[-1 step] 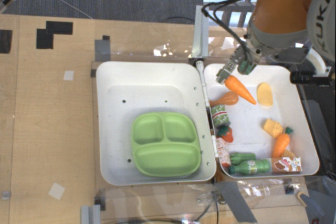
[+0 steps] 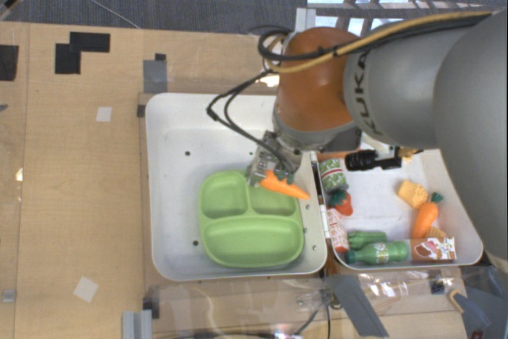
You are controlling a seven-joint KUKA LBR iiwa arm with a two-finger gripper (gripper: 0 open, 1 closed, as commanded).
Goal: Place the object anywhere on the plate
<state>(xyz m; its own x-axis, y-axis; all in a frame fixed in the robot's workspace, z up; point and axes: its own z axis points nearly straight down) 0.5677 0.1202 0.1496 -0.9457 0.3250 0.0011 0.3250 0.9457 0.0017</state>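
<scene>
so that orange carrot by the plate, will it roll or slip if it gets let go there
Probably some. The carrot looks tapered and smooth like hard toy plastic, so it may slide. It lies over the green plate at its upper right compartment, whose raised rim would likely stop a roll. Its cone shape suggests it would curve rather than roll straight.

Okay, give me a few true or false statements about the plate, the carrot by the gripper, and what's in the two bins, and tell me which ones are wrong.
1. The green plate lies in the left bin. True.
2. The plate has three compartments. True.
3. A carrot is at the gripper, over the plate's upper right compartment. True.
4. The green bottle lies on the plate. False: it lies in the right bin.
5. The right bin holds no carrot. False: a second carrot lies there.
6. The plate is red. False: it is green.
</scene>
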